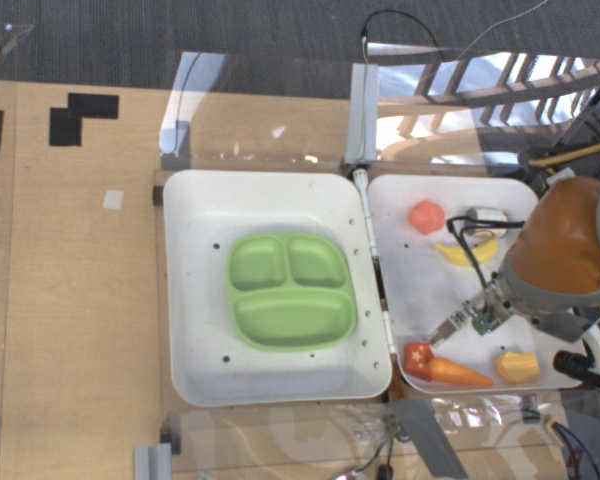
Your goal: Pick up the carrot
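- Wooden bench (70,298) carries two shallow white bins side by side, clear panels standing behind them, dark carpet beyond.
- Nearest edge: clear plastic and a grey bracket (427,440) sit below the bins.
- Right bin (400,268), near wall: carrot (456,372) lies flat along it, orange, tapering toward the right.
- Red piece (417,356) sits at the carrot's left end, touching it or just beside; can't tell which.
- Yellow chunk (518,367) rests right of the carrot, near but apart.
- Gripper (450,328) hangs just above the red piece and the carrot's left end, slanted down and to the left from the wrist.
- Can't tell whether its tips are apart or together; too small and blurred. Nothing seen between them.
- Carrot rests on the bin floor, not lifted.
- Arm (565,238) comes in from the right, orange band covering the right part of that bin.
- Farther back in the same bin: yellow banana-like piece (465,254), partly under a black cable loop (460,230).
- Round red item (427,216) sits left of that, near the far wall.
- Left bin (195,268) holds a green divided plate (291,290), three compartments, lying flat in the middle.
- Far right: cables and a metal frame behind the bins.
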Tool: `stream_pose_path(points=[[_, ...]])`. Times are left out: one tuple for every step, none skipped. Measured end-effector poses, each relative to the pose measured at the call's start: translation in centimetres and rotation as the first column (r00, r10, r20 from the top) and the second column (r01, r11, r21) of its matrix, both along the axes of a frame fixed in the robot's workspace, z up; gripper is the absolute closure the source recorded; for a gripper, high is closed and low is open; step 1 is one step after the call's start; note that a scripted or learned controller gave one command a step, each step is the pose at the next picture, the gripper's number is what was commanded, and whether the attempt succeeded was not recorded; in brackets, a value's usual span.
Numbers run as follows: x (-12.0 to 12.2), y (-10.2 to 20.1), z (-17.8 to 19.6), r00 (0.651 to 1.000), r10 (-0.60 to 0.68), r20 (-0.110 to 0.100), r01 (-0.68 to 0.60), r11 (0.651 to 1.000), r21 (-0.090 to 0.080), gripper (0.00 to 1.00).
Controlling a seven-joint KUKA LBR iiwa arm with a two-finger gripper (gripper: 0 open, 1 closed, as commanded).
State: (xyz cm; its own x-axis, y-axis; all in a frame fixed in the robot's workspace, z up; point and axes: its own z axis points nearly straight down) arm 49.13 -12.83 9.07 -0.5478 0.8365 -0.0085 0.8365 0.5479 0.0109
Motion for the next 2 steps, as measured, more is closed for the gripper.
stream_pose_path(points=[[-0.2, 1.5, 7.3, 0.988, 0.151, -0.006, -0.151, 0.988, -0.001, 0.0], [-0.2, 2.8, 0.7, 0.952, 0.306, -0.006, -0.306, 0.952, -0.002, 0.0]])
